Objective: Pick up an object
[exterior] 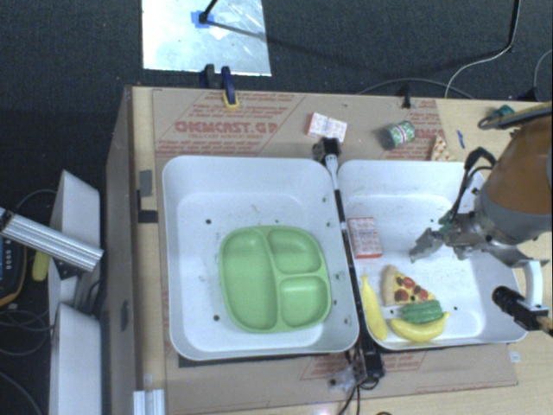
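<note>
The right bin [406,175] holds a small red and white box [364,236] near its left wall. At its front lie a toy pizza slice [400,284], a green vegetable [421,312], a yellow banana [373,308] standing lengthwise along the divider, and a second yellow banana [421,329] under the vegetable. My gripper [425,245] hangs low over the middle of the right bin, reaching in from the right. It sits just above and to the right of the pizza slice, with nothing seen in its grasp.
The left bin [186,232] holds a green divided plate [275,277]. Behind the bins, on the cardboard, lie a small white and red packet [327,127] and a green can [400,133]. The arm's body covers the right bin's far right side.
</note>
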Robot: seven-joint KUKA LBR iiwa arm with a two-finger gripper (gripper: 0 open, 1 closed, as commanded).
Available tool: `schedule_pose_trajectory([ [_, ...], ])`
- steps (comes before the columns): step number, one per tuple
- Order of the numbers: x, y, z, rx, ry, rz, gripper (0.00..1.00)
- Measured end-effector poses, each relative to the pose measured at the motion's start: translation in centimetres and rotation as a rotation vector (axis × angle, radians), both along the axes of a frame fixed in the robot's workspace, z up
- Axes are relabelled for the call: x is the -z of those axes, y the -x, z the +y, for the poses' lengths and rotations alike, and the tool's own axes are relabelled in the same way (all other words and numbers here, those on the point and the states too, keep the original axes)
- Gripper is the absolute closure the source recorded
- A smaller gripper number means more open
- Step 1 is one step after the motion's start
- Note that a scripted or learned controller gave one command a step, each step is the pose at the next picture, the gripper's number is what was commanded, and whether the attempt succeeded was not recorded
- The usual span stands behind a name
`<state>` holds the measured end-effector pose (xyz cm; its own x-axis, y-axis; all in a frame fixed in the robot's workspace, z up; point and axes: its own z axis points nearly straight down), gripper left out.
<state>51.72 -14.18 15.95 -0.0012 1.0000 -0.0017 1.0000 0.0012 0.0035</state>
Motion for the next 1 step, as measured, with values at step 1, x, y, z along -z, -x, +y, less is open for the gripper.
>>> schedule_pose_trajectory([
  [1, 7.51, 2.34, 3.35, -0.001, -0.002, 0.001, 0.00],
])
